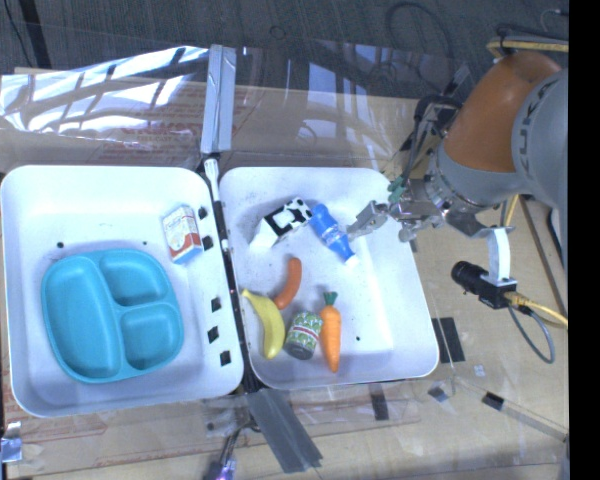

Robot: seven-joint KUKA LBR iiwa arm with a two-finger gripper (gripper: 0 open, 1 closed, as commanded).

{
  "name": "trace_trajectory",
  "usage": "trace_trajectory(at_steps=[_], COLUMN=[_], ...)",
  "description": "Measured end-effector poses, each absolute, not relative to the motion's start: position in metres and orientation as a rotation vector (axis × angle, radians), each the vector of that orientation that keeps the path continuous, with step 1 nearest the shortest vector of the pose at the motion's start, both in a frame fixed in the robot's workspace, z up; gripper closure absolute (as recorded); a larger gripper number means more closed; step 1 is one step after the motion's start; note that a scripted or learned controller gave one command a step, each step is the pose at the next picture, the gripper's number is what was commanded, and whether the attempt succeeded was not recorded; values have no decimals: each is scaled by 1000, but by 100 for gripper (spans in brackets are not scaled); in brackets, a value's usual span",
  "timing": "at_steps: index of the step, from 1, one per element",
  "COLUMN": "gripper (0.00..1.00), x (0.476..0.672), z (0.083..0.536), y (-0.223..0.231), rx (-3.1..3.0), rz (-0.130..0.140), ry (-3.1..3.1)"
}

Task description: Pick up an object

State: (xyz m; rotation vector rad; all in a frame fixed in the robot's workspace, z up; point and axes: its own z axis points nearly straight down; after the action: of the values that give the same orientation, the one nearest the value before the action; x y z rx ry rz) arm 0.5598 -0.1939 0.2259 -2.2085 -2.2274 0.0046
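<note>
1. Blue and cylindrical, a bottle lies tilted near the back of the right bin, just left of my fingers.
2. My fingers hang over the right bin's back right part, at the bottle's upper end; whether they touch it I cannot tell, and whether they stand wide or narrow I cannot tell either.
3. Beside the bottle on its left lies a black-and-white carton.
4. Toward the front of the same bin lie a sausage, a banana, a small can and a carrot, all well apart from my fingers.
5. Across the divider, the left bin holds a blue divided tray and a small red-and-white box.
</note>
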Motion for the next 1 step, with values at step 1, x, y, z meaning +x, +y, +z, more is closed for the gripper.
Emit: trace_trajectory(at_steps=[1], gripper=[0], x=[598], z=[138], y=[-208], rx=[-2262], rz=[5], ry=[-2173])
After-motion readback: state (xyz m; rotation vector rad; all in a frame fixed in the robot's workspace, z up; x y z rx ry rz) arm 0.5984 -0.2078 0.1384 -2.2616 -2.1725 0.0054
